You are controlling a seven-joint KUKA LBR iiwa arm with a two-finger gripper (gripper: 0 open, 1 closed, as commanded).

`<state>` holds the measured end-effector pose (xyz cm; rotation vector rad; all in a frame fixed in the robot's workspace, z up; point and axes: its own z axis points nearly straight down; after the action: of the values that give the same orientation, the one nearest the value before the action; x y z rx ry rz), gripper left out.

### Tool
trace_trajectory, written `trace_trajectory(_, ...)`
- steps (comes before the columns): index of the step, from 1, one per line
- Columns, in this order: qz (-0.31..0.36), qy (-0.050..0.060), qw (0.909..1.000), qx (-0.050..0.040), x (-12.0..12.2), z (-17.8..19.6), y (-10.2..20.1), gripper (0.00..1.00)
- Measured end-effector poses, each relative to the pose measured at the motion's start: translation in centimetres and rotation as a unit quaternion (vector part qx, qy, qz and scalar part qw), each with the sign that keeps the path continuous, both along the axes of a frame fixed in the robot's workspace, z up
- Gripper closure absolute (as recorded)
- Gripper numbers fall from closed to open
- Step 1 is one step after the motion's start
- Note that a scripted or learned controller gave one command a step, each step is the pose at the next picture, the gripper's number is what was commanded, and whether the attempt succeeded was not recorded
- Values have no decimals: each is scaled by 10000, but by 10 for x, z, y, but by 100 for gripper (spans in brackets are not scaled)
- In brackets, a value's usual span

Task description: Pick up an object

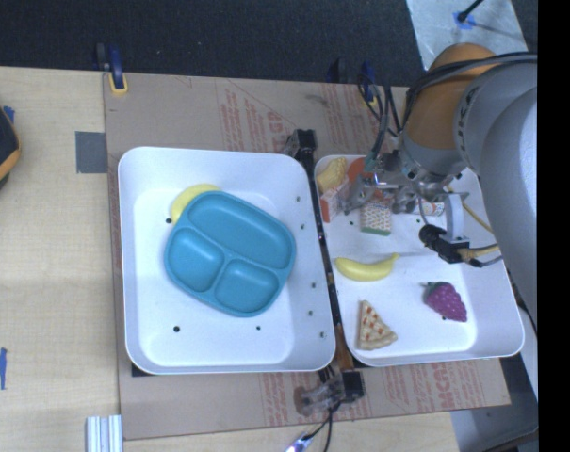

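the task's candidate objects lie in the right bin (492, 342): a banana (365, 267) near its middle, a pizza slice (373, 326) and a grape bunch (446, 300) toward the near edge, and small items at the far-left corner. the gripper (383, 194) sits low over those far items, just above a waffle-like piece (376, 218); whether it grips anything cannot be told. the left bin (143, 342) holds a blue divided plate (230, 252) overlapping a yellow object (192, 196).

camera view | fixed overhead | slanted down | both bins (138, 252) framed
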<state>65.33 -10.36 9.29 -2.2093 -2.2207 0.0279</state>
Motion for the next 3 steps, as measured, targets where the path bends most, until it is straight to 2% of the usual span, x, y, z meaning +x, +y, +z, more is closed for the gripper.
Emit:
trace_trajectory(1, -10, -2, 10000, -10, 0, 0, 1, 0)
trace_trajectory(2, -9, -31, 10000, 33, 1, -2, -11, 0)
trace_trajectory(3, -5, -72, 10000, 29, 3, 12, -1, 0)
